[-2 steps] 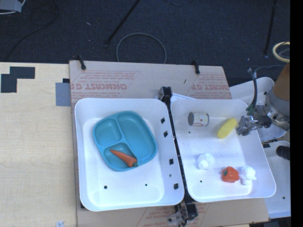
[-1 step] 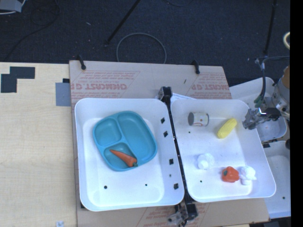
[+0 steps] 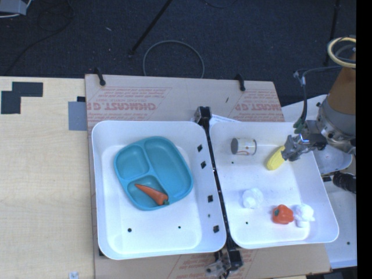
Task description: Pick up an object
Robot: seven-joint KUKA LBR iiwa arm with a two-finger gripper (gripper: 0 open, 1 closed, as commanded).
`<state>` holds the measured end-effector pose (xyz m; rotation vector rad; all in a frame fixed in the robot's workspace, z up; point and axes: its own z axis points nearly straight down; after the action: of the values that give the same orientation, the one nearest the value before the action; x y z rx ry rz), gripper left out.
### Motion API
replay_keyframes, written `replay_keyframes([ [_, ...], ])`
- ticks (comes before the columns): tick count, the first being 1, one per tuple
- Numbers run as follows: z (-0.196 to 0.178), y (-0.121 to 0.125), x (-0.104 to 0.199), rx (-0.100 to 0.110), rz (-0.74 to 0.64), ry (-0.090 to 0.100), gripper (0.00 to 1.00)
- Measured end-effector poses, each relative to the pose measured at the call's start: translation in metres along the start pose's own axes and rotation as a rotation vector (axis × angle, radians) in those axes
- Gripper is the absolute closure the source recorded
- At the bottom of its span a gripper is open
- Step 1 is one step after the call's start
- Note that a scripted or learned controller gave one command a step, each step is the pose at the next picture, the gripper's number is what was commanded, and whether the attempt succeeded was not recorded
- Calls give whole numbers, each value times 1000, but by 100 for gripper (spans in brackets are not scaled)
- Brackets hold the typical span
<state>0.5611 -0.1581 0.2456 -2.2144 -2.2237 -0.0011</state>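
The gripper [image 3: 292, 148] hangs at the right bin's [image 3: 273, 237] three-o'clock rim, just beside the yellow object [image 3: 275, 158]; whether the jaws are open or closed cannot be told, and nothing shows between them. So the pick looks not yet done, with the approach made and the grasp and lift left. Other candidates lie in that bin: a small cylinder [image 3: 244, 146] at eleven o'clock, a white lump [image 3: 252, 198] near centre, an orange-red piece [image 3: 282, 214] at five o'clock. The left bin [image 3: 116, 237] bears a blue tray [image 3: 152, 172] with a carrot [image 3: 151, 193]. The desk [image 3: 40, 179] is pale wood; dark carpet [image 3: 87, 28] with cables lies beyond.
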Motion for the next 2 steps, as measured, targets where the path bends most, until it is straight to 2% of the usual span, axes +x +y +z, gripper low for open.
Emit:
replay_keyframes([
  [1, 1, 2, 49, 1, 0, 0, 100],
  [2, 15, -10, 105, 4, 0, 0, 100],
])
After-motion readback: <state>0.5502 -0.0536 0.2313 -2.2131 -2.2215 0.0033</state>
